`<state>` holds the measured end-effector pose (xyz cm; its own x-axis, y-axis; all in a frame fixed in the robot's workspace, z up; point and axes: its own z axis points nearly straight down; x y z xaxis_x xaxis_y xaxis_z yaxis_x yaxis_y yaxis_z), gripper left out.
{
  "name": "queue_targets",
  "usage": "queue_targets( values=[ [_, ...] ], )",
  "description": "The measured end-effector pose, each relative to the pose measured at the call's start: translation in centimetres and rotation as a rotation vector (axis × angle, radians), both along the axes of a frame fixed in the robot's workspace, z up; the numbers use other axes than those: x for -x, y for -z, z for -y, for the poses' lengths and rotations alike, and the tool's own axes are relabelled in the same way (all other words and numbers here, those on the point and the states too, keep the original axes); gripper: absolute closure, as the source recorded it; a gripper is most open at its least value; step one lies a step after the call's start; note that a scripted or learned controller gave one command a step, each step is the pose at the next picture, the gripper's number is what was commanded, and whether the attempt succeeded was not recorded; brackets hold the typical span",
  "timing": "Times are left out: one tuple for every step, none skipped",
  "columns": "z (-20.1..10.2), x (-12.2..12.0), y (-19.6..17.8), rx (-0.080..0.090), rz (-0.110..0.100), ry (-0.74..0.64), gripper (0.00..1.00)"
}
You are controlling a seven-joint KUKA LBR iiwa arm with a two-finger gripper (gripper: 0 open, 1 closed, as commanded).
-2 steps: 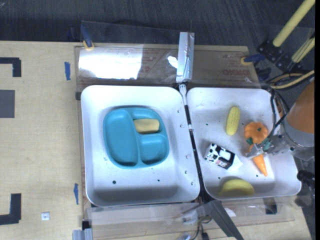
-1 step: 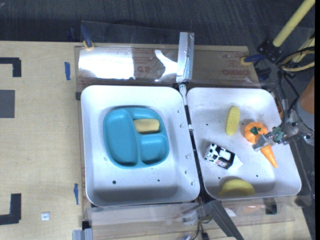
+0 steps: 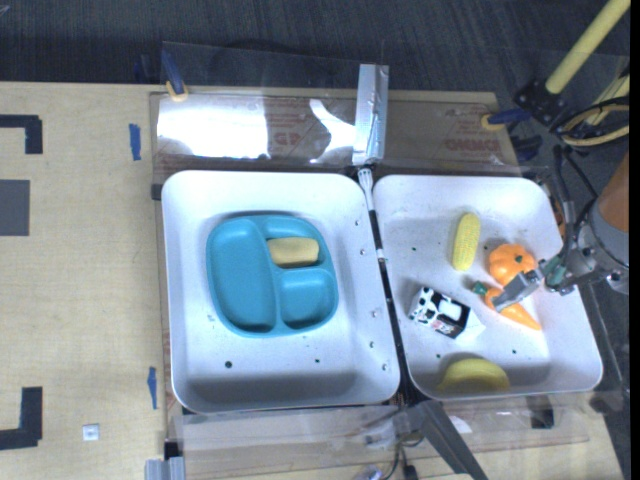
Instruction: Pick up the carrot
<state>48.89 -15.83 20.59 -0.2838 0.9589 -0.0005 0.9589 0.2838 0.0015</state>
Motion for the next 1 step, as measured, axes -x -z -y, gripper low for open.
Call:
queue_targets(
  values=[
    [0.82,-1.21,-6.63,0.002,0.003,0.183,0.00]
  ],
)
